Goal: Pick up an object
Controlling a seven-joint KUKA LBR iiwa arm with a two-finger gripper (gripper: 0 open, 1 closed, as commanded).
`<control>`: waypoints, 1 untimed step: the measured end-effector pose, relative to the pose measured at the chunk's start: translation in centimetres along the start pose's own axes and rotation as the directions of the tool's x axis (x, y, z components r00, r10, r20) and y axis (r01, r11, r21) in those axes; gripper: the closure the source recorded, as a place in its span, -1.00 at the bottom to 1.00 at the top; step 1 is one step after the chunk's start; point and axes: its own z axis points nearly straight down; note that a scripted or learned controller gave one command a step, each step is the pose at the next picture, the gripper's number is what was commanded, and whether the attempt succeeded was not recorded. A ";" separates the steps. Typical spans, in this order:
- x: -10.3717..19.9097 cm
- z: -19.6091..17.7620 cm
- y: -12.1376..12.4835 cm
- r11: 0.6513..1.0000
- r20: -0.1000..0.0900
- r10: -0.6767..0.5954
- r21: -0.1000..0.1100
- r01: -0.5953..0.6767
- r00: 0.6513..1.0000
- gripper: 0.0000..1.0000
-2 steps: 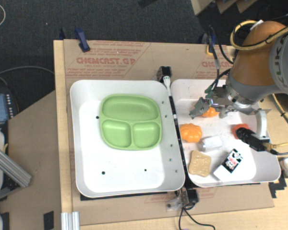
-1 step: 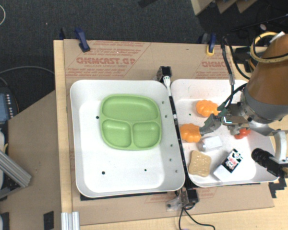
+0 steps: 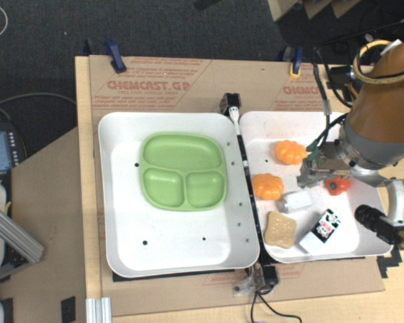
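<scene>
Because the arm reaches in from the right, everything worth picking sits in the right bin [image 3: 256, 123], within its reach.

Tool [image 3: 308, 175]: low over the middle of the right bin, between the two orange pieces and the red one; whether it is apart or together I cannot tell.

Upper orange object [image 3: 289, 151]: just beside the tool, toward the bin's far edge.

Lower orange object [image 3: 267, 186]: close to the bin's left wall.

Red object [image 3: 337, 185]: under the wrist, partly hidden.

White block [image 3: 297, 200]: just below the tool, likely the nearest candidate.

Tan sponge-like square [image 3: 281, 229]: near the front edge, beside a black-and-white carton [image 3: 325, 226].

Left bin [image 3: 114, 180]: holds a green divided tray [image 3: 184, 171] (probably the drop-off side), filling the worktop [image 3: 87, 99] toward its left edge.

Grasp: nothing visibly held.
</scene>
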 end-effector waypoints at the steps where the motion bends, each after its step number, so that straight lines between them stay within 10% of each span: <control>1: 5.7 7.2 -1.1 1.000 -0.003 -0.006 0.010 0.006 1.000 1.00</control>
